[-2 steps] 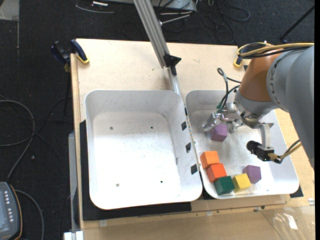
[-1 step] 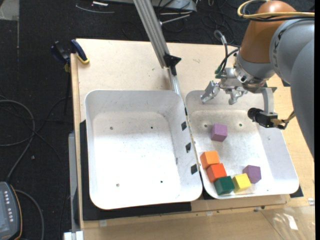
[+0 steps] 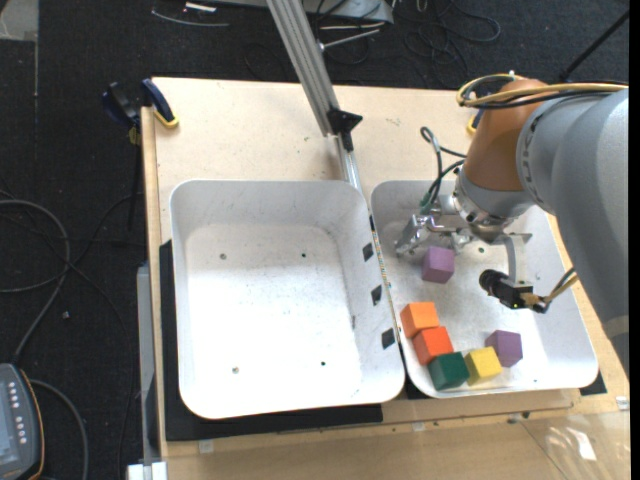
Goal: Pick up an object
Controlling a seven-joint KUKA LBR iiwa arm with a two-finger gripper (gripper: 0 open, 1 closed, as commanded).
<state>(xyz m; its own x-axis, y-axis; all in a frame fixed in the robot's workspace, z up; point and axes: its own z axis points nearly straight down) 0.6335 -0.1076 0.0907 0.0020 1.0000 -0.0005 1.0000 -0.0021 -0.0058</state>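
Nearest the camera, along the 6 o'clock edge of the right bin (image 3: pixel 570 363), there's a little cluster of blocks: a green cube (image 3: pixel 448 370) touching a yellow cube (image 3: pixel 483 365), with a purple cube (image 3: pixel 506 347) just beside the yellow one at its 2 o'clock. Right above the green one sits a red-orange cube (image 3: pixel 433 343), and touching that at 11 o'clock is a lighter orange cube (image 3: pixel 420 317). Further back, roughly mid-bin, a second purple block (image 3: pixel 438 264) sits tucked right under the pincer (image 3: pixel 432 230), maybe touching its tip, but honestly I can't tell if the pincer is spread or clamped, or whether it actually has the block, since the metal bits are all bunched together from this angle. The arm (image 3: pixel 560 158) comes in from 3 o'clock, big grey link sloping down toward the bin, orange band (image 3: pixel 495 143) above the wrist, wrist bent so the tool end points toward 9 o'clock and down. A black fitting (image 3: pixel 505 288) with cables hangs off the wrist at its 5 o'clock, over the bin floor. The left bin (image 3: pixel 200 208) sits at 9 o'clock of all this, edge to edge with the right one. Both rest on the tan bench (image 3: pixel 250 118), and at the far side a slanted metal rail (image 3: pixel 305 53) runs up toward 12 o'clock, with a blue and yellow clamp (image 3: pixel 150 103) on the far left corner.
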